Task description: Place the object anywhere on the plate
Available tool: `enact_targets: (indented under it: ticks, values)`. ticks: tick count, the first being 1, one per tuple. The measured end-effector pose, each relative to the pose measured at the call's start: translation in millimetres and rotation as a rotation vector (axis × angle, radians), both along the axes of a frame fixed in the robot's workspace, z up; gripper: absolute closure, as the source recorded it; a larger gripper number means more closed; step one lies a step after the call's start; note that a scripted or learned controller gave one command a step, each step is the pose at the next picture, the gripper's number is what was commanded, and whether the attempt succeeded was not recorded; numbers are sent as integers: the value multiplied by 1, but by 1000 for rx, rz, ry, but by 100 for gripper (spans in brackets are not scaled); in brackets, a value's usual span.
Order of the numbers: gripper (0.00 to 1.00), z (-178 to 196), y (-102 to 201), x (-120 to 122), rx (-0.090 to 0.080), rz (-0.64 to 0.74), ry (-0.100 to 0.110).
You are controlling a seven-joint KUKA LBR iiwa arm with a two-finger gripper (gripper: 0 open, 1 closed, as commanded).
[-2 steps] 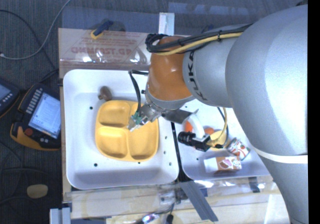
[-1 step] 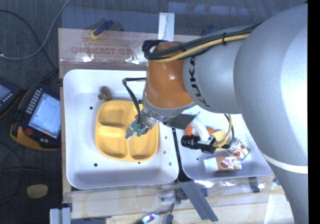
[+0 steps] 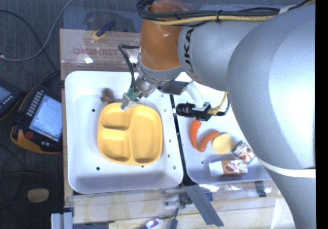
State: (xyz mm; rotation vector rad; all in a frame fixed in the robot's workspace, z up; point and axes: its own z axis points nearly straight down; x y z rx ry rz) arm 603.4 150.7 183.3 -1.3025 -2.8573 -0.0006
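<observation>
A yellow plate [image 3: 130, 134] with three compartments lies in the left white bin [image 3: 82, 171]. My gripper [image 3: 128, 101] hangs over the plate's far edge, near its upper left corner, reaching down from the orange wrist band [image 3: 160, 38]. A small brown object [image 3: 107, 95] lies on the bin floor just left of the gripper, beside the plate's far left corner and off the plate. Nothing shows inside the plate's compartments.
The right bin [image 3: 195, 171] holds an orange sausage-shaped item [image 3: 195, 131], another orange one [image 3: 207, 139], a pale yellow round item [image 3: 222, 143], a small can [image 3: 242, 152] and a small box [image 3: 229, 167]. The big grey arm covers the right side.
</observation>
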Motion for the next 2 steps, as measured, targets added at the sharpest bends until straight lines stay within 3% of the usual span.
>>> enact_targets:
  ticks: [1, 2]
  values:
    - [100, -39, 12, -11, -1, 231, 1]
    - [0, -39, 12, -10, -1, 231, 1]
